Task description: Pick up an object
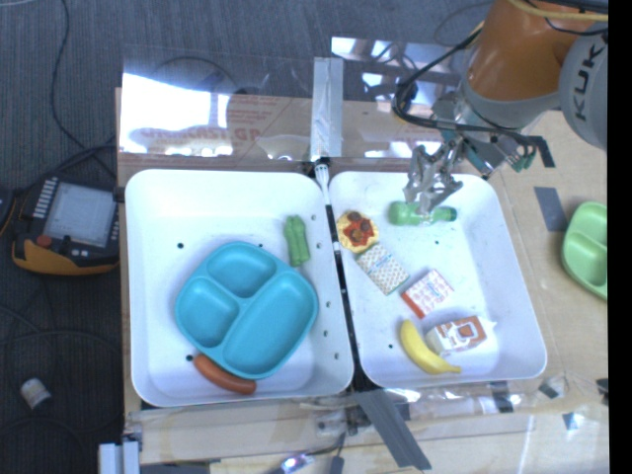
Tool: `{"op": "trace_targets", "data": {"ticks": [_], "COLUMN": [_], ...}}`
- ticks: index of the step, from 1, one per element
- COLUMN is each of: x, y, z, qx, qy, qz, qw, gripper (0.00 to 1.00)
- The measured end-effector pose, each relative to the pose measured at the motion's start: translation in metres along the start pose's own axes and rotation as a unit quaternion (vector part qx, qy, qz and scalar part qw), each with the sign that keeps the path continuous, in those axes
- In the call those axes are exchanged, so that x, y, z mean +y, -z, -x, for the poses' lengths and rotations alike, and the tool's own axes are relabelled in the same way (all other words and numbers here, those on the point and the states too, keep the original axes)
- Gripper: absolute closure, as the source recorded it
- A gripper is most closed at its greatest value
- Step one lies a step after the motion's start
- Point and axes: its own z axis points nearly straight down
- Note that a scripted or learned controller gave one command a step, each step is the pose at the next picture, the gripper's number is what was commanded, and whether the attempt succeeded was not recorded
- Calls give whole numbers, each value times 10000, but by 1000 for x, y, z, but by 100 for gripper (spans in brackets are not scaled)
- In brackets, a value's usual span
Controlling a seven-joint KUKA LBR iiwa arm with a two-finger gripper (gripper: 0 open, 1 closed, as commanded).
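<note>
Fingers (427, 194) of the grey arm come down on a green object (420, 213) near the far edge of the right bin (513, 265); I cannot tell whether they pinch it. That bin also has one banana (425, 349), one round pizza piece (356, 229) and three small packets, with free floor along its right wall. One blue divided plate (247, 309), one green vegetable (296, 240) and one sausage (224, 375) lie in the left bin (148, 265).
</note>
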Motion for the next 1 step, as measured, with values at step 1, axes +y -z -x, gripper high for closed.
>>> {"op": "trace_targets", "data": {"ticks": [1], "x": [20], "y": [4], "z": [-3], "qx": [-13], "qy": [1681], "qz": [11], "qw": [9858], "gripper": [100]}}
